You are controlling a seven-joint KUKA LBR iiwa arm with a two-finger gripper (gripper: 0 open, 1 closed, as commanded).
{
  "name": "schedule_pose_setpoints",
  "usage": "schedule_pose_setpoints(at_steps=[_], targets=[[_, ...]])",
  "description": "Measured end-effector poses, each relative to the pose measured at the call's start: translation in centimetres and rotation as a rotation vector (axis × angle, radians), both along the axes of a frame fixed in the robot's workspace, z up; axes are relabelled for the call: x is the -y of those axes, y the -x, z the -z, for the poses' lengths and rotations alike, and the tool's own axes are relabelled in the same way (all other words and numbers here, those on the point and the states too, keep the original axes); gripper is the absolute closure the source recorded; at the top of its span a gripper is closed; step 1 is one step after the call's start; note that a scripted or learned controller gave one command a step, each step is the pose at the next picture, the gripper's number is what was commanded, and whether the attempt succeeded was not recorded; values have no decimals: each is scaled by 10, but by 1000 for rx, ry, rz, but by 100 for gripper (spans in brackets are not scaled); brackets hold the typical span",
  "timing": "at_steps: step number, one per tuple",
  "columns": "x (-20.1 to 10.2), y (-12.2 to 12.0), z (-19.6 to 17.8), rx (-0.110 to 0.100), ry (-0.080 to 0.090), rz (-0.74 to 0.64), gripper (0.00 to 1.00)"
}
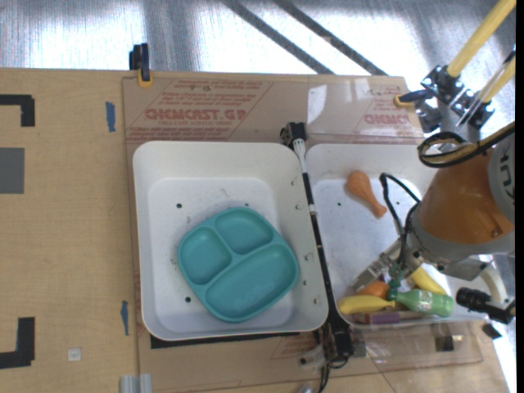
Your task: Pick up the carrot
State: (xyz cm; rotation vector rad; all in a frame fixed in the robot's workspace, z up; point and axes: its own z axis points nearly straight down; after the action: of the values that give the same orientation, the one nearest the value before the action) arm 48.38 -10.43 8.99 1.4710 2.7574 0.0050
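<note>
Looking down at a slant on a cardboard-covered worktop (pixel 65 219) bearing two shallow white bins side by side. Taking the right bin (pixel 344 236) as the reference: reaching into its near corner, a grey arm with an orange band (pixel 458 203), with the end effector (pixel 395 270) lowered among a small heap of toys. Cannot tell how wide the end effector stands, and nothing visibly held in it. Toward the far side of the right bin, well apart from the end effector, lying alone on bare white floor: the carrot (pixel 366 191), orange, tapered, pointing slantwise toward the near wall. Judged to be at the reaching step, with the grasp not yet made and the aim apparently off target. Next, probably: rising out of the heap, crossing to the far side of the right bin, lining up across the taper, then descending to close around the middle. Counted: two bins; one teal divided plate (pixel 237 262) in the left bin (pixel 147 219); one carrot; two yellow banana-like pieces (pixel 364 304); one green bottle (pixel 426 304); one small orange scrap (pixel 375 288), unidentified, just beside the end effector.
</note>
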Motion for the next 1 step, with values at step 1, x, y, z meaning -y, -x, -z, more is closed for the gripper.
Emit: schedule_pose_setpoints(at_steps=[1], targets=[[2,-5,-12,20,8,5,100]])
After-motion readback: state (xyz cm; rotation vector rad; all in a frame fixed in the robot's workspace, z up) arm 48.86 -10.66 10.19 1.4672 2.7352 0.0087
